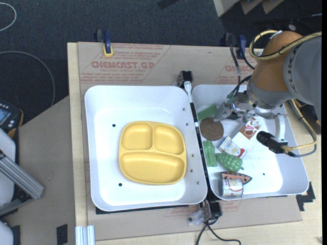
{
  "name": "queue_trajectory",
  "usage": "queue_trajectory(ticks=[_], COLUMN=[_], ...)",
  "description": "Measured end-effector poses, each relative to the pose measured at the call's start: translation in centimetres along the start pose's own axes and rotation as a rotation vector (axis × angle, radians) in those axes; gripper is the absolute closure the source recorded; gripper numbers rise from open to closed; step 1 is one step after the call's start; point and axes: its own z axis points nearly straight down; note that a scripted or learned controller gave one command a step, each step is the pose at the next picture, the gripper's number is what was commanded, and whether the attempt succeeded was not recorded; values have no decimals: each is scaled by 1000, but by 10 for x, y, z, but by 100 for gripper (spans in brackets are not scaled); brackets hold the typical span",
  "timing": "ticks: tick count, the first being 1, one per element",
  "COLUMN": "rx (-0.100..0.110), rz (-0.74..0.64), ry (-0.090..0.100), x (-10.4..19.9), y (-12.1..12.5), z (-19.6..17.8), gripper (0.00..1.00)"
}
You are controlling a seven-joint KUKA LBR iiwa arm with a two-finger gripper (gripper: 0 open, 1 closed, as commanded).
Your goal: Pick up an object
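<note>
Two bins side by side on the board [148, 65], their inner walls touching along the middle. I'm in from the right, and my gripper [232, 108] hangs over the far-left part of the right bin [291, 180]. Whether it's spread or closed I cannot tell, as the wrist covers it from up here. I see nothing held.

Room check: the far wall of this bin is close behind me and the middle wall is just to my left. The right half of the bin floor is bare white, so that's the free side. The left bin [97, 137] has a bare margin all round its tray [152, 153].

Pickable things, all crowded along the right bin's left side. Green pieces, three: a flat one [208, 111] just beside my gripper, a strip [209, 153] along the middle wall, and a bumpy one [230, 162] next to it. One brown disc [211, 130] lies between the flat piece and the strip. Cartons, two: a red-and-white one [250, 128] under my wrist and a white one [231, 147] touching the bumpy piece. One can [233, 184] lies on its side at the near wall. That makes seven.

The tray is yellow, one only, with three wells, lying flat mid-bin.

The board is pale brown with red print, and a clamp [107, 41] sits on its far edge. There's dark carpet [127, 9] beyond it.
</note>
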Motion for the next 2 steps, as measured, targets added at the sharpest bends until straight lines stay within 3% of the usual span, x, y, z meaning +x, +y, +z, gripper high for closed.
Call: queue_trajectory(ticks=[1,2], rx=[1,-7], rz=[7,3], ry=[-2,-4], x=[-38,-20], y=[-44,-44], z=[-132,-5], gripper=[0,0])
